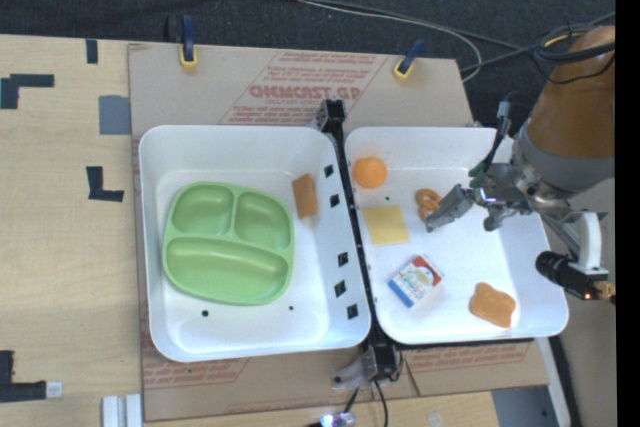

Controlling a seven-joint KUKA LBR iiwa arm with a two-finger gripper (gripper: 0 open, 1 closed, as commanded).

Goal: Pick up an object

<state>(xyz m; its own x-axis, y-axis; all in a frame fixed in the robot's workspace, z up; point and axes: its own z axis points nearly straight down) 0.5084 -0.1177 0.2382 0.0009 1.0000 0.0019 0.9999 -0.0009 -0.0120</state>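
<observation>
Currently I log: fingers (470,208) spread wide, holding nothing; small pretzel (428,201) just beside them; risk, a fingertip nudging it away on descent.

Wooden surface (60,245) w/ printed cardboard sheet (300,90) clamped at far edge; two white bins, left bin (160,315) & right bin (530,315), sit side by side on it
</observation>
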